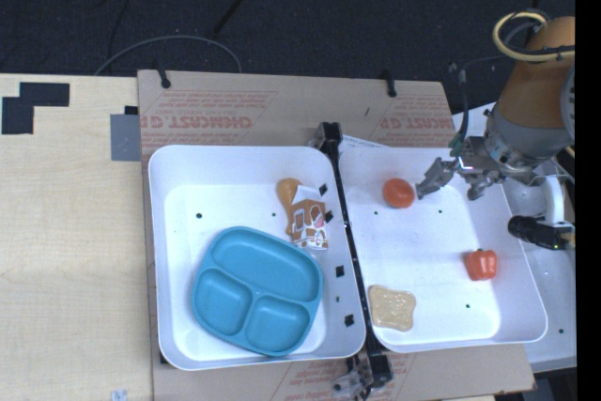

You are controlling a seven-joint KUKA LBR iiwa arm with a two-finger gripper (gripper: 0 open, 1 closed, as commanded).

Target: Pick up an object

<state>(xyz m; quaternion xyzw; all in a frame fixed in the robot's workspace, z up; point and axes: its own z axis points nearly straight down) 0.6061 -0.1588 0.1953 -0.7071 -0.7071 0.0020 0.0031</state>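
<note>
Likely target: orange-red round fruit (398, 192) in the right bin (526, 333), upper-left part of its floor. It sits just beside the pincer (454, 177), on the side away from the arm, a touch lower in the view. Not between the fingers; a small gap of bare white floor shows between the near fingertip (424, 187) and the fruit.

Pincer state: released, fingers spread wide, nothing in them. One finger points toward the fruit, the other (481, 188) back toward the wrist.

Risks, my read:
- Round thing, probably rolls. If the near fingertip comes down on it or clips its side, it gets pushed further from the pincer toward the black divider (340, 221) and the close lands on air.
- Pincer is off to one side of the fruit, not centred over it, so closing here grabs nothing.
- Height above the floor is hard to judge from this slanted view; too high a close would slip off the top.

Other things, going outward: red pepper-like piece (481, 264) further down from the pincer, well apart. Pale flat slice (392, 307) well apart, near the front corner. Beyond the divider, the left bin (169, 202) holds a blue compartment plate (256, 290) and a small brown patterned item (305, 219), all far from the pincer.
</note>
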